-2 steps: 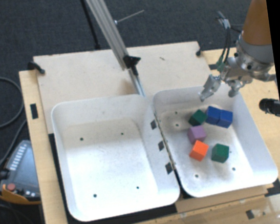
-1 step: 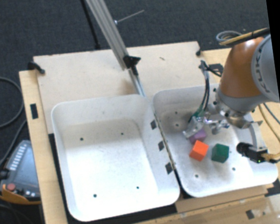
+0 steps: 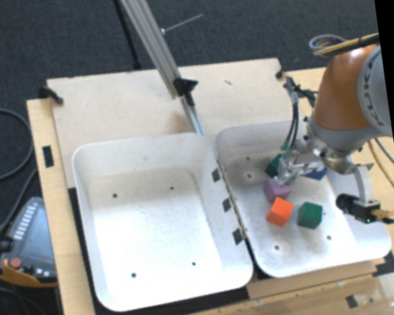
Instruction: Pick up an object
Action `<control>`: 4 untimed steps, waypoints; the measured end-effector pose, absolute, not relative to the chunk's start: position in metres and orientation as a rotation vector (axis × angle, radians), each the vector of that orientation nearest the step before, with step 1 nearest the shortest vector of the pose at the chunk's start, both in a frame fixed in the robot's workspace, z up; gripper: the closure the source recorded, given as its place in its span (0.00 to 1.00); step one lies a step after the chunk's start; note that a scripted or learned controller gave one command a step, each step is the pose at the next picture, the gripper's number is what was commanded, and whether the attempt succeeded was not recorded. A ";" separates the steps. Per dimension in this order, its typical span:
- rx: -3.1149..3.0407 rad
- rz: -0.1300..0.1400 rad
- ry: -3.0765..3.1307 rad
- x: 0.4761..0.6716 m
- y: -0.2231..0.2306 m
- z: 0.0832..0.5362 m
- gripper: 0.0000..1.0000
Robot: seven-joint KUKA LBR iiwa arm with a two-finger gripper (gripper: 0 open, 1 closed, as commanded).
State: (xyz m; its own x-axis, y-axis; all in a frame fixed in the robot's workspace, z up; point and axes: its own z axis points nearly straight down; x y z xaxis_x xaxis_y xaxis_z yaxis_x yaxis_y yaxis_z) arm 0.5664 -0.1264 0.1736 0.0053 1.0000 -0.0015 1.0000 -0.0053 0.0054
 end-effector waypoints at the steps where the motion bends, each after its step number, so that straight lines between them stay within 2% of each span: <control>1: 2.227 0.005 2.209 0.566 -0.126 0.173 0.00; 2: 2.227 0.002 2.212 0.573 -0.119 0.109 0.00; 3: 2.212 0.004 2.223 0.604 -0.088 0.098 0.00; 4: 2.215 0.006 2.219 0.604 -0.091 0.109 1.00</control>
